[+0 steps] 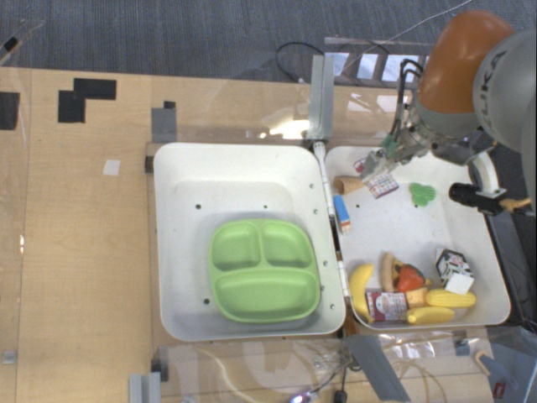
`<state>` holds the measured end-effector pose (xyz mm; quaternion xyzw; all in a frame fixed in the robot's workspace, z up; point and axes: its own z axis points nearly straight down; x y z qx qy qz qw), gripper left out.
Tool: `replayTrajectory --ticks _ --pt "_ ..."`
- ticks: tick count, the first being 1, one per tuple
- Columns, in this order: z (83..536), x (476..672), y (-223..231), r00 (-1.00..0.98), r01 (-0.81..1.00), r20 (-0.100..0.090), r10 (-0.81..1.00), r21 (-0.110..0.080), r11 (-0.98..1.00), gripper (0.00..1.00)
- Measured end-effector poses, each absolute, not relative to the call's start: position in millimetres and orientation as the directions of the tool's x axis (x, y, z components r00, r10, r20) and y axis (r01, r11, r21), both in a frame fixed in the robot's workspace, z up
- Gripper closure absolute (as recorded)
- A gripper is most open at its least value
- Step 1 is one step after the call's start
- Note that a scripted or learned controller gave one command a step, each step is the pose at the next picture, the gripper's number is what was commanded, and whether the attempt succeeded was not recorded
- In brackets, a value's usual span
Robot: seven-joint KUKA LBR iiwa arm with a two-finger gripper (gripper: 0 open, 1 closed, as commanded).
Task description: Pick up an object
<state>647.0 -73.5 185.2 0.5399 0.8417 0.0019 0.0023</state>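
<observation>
- Over the far end of the right white bin (495, 305), the grey arm with the orange band (457, 61) is reaching in from the right, its wrist bending down and leftward so the two-finger gripper (388, 154) is hanging low above the bin's back corner.
- Whether the tool is parted or closed I cannot tell from here; it is a dark, blurry tangle, and nothing is plainly showing clamped in it.
- Just below and left of the tool tip, a small flat white packet with red print (379, 183) is lying tilted on the bin floor, very near the tool; contact is not clear.
- Beside that packet, a short tan cone-like piece (348, 185) is resting close to the divider, and a slim blue and orange stick (341, 211) is lying along the bin's left wall.
- A small crumpled green leaf-shaped piece (423, 195) is sitting to the right of the packet, apart from it.
- At the near end of the same bin, a yellow plastic banana (361, 288), a red tomato-like toy (409, 279), a red-labelled pouch (388, 306), a yellow corn cob (442, 300) and a black and white carton (454, 265) are crowding together.
- In the left white bin (180, 183), a light green divided plastic plate (264, 269) is lying flat, well apart from the arm.
</observation>
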Motion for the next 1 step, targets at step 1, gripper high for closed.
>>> replayTrajectory --ticks 1 --pt "184.6 670.2 -13.1 -0.280 0.960 -0.001 0.960 0.005 0.280 1.00"
